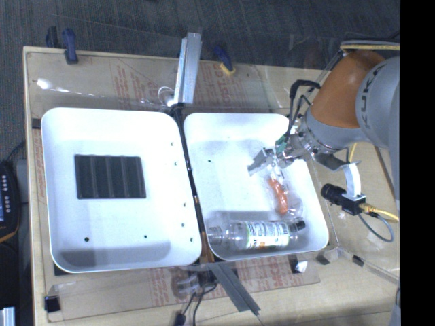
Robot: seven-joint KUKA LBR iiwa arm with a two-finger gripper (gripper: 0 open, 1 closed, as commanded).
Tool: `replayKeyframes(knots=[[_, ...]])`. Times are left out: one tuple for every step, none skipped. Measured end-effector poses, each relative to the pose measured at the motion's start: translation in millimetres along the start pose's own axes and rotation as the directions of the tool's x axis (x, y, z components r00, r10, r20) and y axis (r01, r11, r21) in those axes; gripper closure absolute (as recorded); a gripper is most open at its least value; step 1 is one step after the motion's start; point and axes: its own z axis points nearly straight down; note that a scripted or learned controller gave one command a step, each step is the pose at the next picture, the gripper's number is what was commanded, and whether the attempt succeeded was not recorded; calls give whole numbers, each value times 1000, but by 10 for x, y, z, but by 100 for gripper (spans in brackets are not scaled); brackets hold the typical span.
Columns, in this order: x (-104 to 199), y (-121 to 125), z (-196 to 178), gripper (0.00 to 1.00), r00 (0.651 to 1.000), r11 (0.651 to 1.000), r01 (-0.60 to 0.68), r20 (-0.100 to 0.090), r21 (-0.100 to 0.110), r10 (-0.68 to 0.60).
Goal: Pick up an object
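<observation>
In the right bin [224, 148], my gripper [266, 160] hangs low over the middle-right part. Directly in front of it lies an orange object in a clear wrapper [280, 193], its upper end reaching up to the gripper's tip. I cannot see whether that end is gripped. A clear plastic bottle [255, 234] with a label and a dark cap lies on its side along the front wall of the same bin. In the left bin [61, 134], a dark ribbed rectangular block [110, 176] lies flat, far from the gripper.
The two bins meet at a dark seam [189, 182]. A metal bar [187, 66] stands behind that seam. Blue clamps [69, 45] sit on the bench's back edge. The arm's grey and orange body [346, 100] hangs over the right bin's far right corner.
</observation>
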Motion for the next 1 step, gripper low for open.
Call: replayKeyframes(knots=[[-13,43,-211,0,1000,1000,28,0,0,-28]])
